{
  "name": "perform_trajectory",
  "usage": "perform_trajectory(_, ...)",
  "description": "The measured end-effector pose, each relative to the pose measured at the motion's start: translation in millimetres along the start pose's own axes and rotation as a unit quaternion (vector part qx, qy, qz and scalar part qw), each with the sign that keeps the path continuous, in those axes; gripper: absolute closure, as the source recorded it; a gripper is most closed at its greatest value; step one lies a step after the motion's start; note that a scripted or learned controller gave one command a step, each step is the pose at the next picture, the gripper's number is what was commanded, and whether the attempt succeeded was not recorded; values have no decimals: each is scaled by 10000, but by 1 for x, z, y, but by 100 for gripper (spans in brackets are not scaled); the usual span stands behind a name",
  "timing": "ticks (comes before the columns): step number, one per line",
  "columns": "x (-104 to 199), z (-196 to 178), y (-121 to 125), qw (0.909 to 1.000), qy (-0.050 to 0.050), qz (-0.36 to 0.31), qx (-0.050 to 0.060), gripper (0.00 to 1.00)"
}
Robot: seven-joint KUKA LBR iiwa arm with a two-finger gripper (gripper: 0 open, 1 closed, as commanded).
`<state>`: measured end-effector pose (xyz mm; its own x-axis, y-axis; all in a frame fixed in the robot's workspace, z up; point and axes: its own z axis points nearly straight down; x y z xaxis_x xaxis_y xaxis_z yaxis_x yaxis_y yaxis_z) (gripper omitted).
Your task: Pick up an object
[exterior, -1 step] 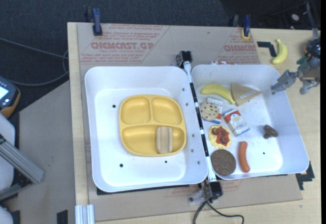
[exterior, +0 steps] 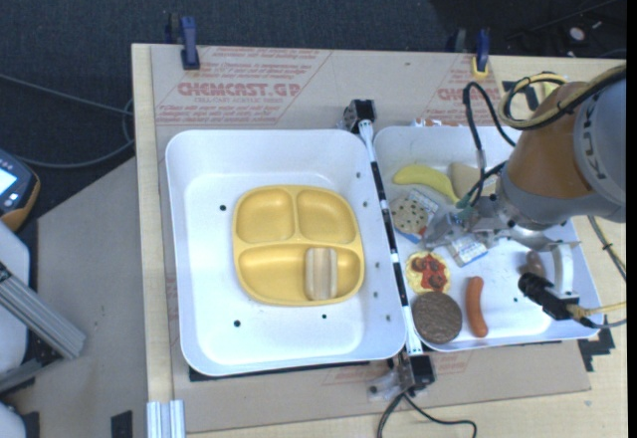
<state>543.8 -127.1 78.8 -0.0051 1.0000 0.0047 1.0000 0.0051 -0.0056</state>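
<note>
Over the right bin (exterior: 587, 272), the gripper (exterior: 460, 227) — whether open or closed, I cannot tell — hangs just above-right of the pizza slice (exterior: 430, 270), sausage (exterior: 477, 305) lying lengthwise nearer the camera.

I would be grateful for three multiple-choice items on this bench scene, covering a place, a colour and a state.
1. Where does the bread roll lie?
A. in the yellow tray's largest compartment
B. in the right bin
C. on the bare bench

2. What colour is the sausage?
A. green
B. orange-red
C. blue

3. How does the yellow tray lie?
A. flat in the left bin
B. on edge
C. upside down

Answers: 1 A, the roll sits in the widest section; 2 B, its skin looks orange-red; 3 A, its compartments face up.
</note>
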Motion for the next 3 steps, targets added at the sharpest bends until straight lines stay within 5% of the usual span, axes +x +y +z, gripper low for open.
perform_trajectory(1, 35, -6, 82, 10000, -37, -8, -55, 0)
perform_trajectory(2, 33, -7, 124, 10000, -25, 17, -30, 0)
perform_trajectory(3, 33, -18, 124, 10000, -33, 13, -42, 100)
